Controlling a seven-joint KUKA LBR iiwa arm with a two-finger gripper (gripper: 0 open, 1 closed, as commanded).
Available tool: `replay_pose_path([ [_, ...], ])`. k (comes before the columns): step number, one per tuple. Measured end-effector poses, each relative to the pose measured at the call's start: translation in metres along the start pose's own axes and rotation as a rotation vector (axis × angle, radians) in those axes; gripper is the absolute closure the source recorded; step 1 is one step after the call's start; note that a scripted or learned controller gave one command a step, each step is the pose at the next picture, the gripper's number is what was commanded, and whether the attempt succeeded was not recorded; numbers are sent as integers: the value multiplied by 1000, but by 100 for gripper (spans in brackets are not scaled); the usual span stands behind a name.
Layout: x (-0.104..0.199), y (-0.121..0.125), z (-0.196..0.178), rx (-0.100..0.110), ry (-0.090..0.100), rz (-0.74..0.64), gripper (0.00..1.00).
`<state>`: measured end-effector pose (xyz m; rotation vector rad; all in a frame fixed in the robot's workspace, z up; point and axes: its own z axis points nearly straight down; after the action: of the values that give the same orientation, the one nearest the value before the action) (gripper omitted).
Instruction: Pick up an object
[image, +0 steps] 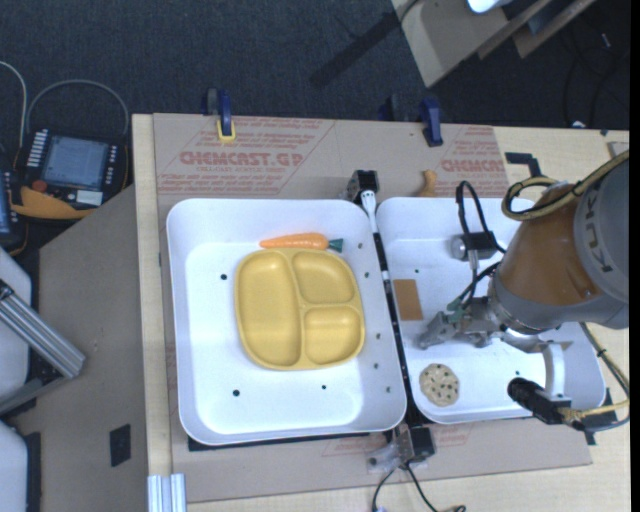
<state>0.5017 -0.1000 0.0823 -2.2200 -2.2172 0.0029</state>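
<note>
Now the gripper (432, 334) hangs low in the right bin (430, 225), fingers spread, nothing between them. One cookie (439, 383) lies just at its six o'clock: light, brittle, best pinched across the rim. Also one carrot (294, 241), one divided plate (299, 306), one brown card (406, 298).

From my remote seat I see two bins, the left bin (200, 330) and the right bin (420, 225), of smooth white plastic with a soft sheen. A yellow divided plate (298, 306) looks like matt plastic. The carrot (295, 241) looks like glossy orange plastic. The cookie (439, 383) has a rough, speckled surface. The table (160, 250) is covered in matt brown cardboard with printed red lettering. The tool (432, 336) looks like dull grey metal.
</note>
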Motion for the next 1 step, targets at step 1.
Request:
replay_pose_path([
  [1,0,1,-13,-6,-1,0,100],
])
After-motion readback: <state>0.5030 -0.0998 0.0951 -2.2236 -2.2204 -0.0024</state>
